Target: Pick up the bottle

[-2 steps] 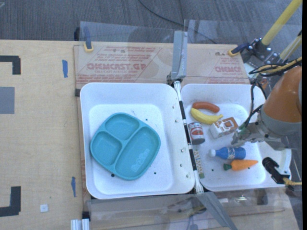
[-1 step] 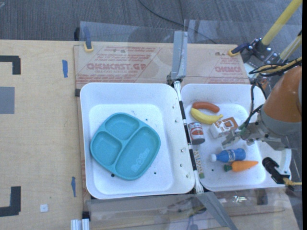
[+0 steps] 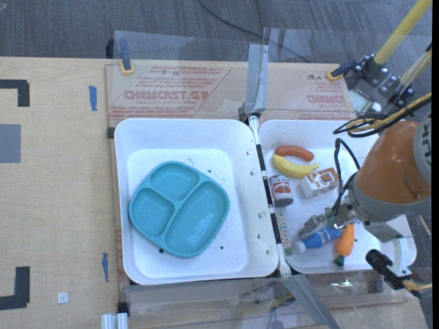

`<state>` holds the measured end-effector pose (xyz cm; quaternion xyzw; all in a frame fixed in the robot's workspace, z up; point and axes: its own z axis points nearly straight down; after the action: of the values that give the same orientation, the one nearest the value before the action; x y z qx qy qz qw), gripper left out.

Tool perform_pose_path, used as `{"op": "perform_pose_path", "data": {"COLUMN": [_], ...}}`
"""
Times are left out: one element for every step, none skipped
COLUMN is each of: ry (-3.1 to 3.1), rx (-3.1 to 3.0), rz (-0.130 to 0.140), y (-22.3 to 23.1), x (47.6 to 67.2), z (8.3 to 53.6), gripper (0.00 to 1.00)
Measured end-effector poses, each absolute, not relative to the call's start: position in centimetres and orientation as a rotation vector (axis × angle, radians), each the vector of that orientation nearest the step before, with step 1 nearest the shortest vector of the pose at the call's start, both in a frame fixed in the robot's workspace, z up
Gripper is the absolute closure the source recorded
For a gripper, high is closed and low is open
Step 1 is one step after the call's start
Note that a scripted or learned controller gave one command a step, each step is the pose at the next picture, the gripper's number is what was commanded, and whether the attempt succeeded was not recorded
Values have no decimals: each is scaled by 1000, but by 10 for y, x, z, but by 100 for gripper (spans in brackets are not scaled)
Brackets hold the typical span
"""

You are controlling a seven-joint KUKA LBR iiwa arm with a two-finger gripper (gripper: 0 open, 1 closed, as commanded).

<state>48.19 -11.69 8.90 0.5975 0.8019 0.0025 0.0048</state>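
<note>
Two white bins are set side by side on the bench [image 3: 55,204]. In the left bin [image 3: 137,142] a blue plate [image 3: 180,208] with three parts is laid flat, near the middle. In the right bin [image 3: 312,132] a few small things are kept. A red sausage [image 3: 293,151] is seen near the far edge, and a yellow banana [image 3: 293,166] is laid just below it, almost touching. A small can [image 3: 280,190] is found by the left wall of this bin, and a little white and red box [image 3: 319,182] is seen to the right of the can. The bottle [image 3: 317,239] is laid on its side near the front edge of the right bin; it is blue with a white cap, and the cap is pointed to the left. An orange carrot [image 3: 346,241] is placed just beside the bottle, on its right. The arm [image 3: 394,173] is reached in from the right, with its orange band over the right side of the bin. The gripper [image 3: 328,221] is held low, right above the bottle. How wide the pincer stands cannot be told, since it is small and partly hidden by the arm.
</note>
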Motion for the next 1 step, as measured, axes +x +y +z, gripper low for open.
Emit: {"op": "perform_pose_path", "data": {"ry": [2505], "rx": [1873], "rz": [10], "y": [-118], "x": [483], "z": [100], "gripper": [100]}}
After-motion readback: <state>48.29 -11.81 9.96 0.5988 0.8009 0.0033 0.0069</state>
